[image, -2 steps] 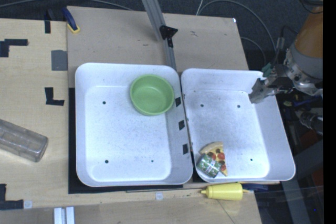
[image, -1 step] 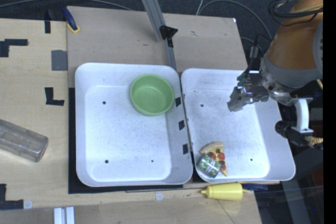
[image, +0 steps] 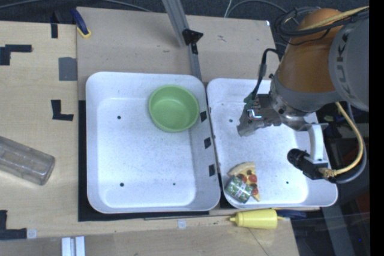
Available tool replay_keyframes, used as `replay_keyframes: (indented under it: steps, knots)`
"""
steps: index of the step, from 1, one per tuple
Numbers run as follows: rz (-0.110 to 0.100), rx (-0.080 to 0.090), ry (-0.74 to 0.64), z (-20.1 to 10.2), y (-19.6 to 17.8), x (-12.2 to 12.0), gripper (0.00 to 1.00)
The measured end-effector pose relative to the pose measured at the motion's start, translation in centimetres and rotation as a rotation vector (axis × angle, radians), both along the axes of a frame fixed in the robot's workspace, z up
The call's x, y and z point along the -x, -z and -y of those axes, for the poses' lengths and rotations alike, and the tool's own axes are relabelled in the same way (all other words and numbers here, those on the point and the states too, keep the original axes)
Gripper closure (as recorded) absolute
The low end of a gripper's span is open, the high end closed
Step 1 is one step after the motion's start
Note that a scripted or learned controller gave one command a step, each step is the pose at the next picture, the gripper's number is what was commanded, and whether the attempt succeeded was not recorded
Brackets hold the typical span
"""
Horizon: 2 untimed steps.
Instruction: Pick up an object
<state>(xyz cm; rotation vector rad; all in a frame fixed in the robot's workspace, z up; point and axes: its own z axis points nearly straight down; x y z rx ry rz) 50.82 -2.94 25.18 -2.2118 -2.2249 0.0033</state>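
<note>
In the camera view a green bowl [image: 173,108] sits at the back right of the left bin [image: 108,147]. A toy pizza slice [image: 246,174] lies at the front left of the right bin [image: 282,147], with a small green and white object [image: 238,189] touching its front edge. My gripper [image: 248,123] hangs over the middle of the right bin, behind the pizza slice and apart from it. I see nothing between its fingers.
A yellow bottle [image: 259,219] lies on the bench just in front of the right bin. A clear plastic container [image: 24,160] rests at the far left. A grey pole [image: 174,3] slants down to the bins' shared back edge.
</note>
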Motion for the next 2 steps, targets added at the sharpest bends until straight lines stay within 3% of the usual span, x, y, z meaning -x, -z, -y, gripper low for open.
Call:
replay_keyframes:
  steps: [1, 2]
  knots:
    - [0.0, 0.001, 0.0, -4.7, 1.3, -0.1, 1.0]
    - [0.0, 0.001, 0.0, -9.3, 2.3, 1.5, 1.0]
